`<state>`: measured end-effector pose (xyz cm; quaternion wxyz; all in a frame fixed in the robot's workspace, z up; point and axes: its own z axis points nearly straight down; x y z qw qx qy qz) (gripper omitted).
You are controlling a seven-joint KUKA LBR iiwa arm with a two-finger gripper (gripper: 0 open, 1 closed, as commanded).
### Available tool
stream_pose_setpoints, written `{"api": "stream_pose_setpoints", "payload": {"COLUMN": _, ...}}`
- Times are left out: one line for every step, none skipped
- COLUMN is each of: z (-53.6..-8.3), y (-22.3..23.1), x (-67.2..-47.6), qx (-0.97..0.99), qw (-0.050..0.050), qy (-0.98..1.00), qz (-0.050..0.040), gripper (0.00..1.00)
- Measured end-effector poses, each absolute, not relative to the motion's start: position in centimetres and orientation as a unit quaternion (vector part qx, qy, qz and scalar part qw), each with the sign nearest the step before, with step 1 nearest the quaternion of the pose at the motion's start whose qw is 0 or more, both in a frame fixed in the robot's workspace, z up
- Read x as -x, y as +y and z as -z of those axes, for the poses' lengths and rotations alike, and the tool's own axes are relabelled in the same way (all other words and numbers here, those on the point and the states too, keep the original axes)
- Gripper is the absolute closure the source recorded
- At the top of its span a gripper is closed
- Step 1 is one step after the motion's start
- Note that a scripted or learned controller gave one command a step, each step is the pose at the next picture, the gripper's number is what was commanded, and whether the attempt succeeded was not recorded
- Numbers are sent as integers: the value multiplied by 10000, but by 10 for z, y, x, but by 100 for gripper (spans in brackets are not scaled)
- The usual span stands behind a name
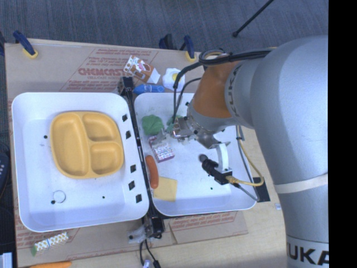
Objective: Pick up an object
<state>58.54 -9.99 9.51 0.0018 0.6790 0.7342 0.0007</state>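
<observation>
The right bin [234,201] holds a green lump [150,123], a small pink-and-white box [162,152], an orange sausage-shaped piece [152,172] and a flat yellow slice [166,188]. My gripper [174,129] hangs low over the bin's left half, right beside the green lump and just above the small box. The wrist and its cables hide the gripper's tips. I see nothing clearly held.
The left bin [28,205] bears a yellow divided plate [86,144] and a small clear ring [58,196]. Beyond the bins lie a printed packet [137,67], a blue item [148,88] and a white-and-yellow item [171,77]. The arm's bulk covers the right bin's right side.
</observation>
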Motion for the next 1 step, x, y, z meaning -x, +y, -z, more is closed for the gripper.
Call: {"api": "stream_pose_setpoints", "payload": {"z": -95, "y": -98, "x": -585, "qx": -7805, "qw": -10, "qy": 6252, "qz": -14, "gripper": 0}}
